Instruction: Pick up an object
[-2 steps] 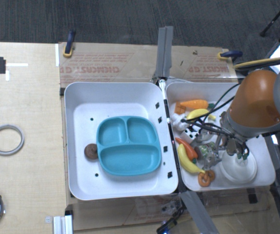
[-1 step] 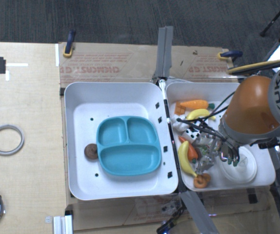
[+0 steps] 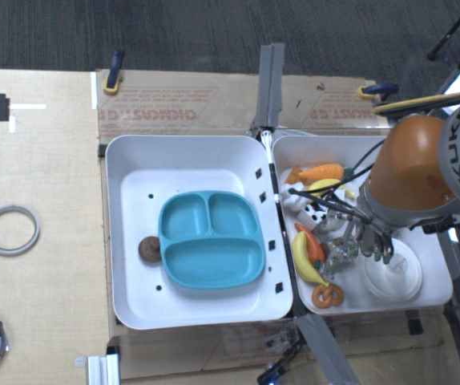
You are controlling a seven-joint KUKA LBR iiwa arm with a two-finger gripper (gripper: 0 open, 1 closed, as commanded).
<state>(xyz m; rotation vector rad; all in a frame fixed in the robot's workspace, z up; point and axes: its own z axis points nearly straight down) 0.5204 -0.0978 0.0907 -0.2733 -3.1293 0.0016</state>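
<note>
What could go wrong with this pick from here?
The pincer sits low in the right bin over tightly packed items: banana, red pepper and pretzel lie touching or nearly so. It may close on two at once, or nudge one aside and come up with nothing. The clear cup beside it could get knocked.

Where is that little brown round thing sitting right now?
The brown round thing lies in the left bin, on the bin floor against the left edge of the blue divided plate.
</note>
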